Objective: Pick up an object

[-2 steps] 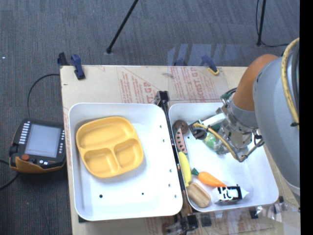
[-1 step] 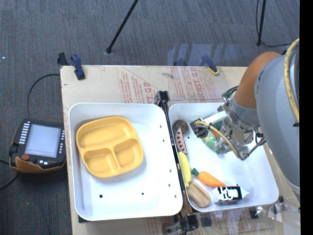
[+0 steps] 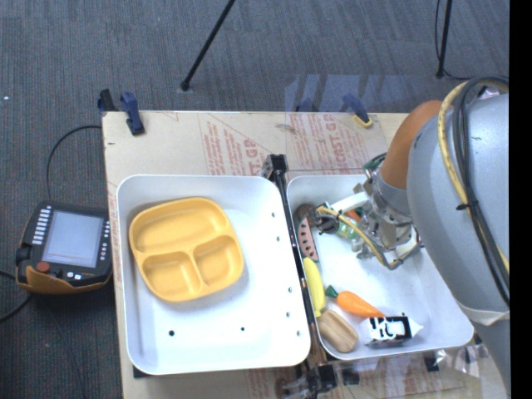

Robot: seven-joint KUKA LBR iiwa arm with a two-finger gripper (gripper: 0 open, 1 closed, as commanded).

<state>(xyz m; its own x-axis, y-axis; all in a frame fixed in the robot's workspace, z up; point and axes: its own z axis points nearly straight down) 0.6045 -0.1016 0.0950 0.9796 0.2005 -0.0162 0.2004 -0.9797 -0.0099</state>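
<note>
My gripper (image 3: 371, 238) hangs low over the back half of the right bin (image 3: 440, 293), under the grey arm with its orange band. Small greenish and orange items (image 3: 353, 223) lie right beside it, partly hidden by the wrist. In the front half of the bin lie a yellow banana-shaped piece (image 3: 313, 285), an orange carrot (image 3: 359, 304), a tan bread-like block (image 3: 338, 330) and a black-and-white carton (image 3: 391, 328). A brown striped strip (image 3: 307, 235) lies along the bin's left wall.
The left bin (image 3: 249, 322) holds a yellow divided plate (image 3: 186, 248). A handheld control pendant (image 3: 66, 248) sits on the floor to the left of the bench. Clamps (image 3: 131, 113) grip the bench's back edge.
</note>
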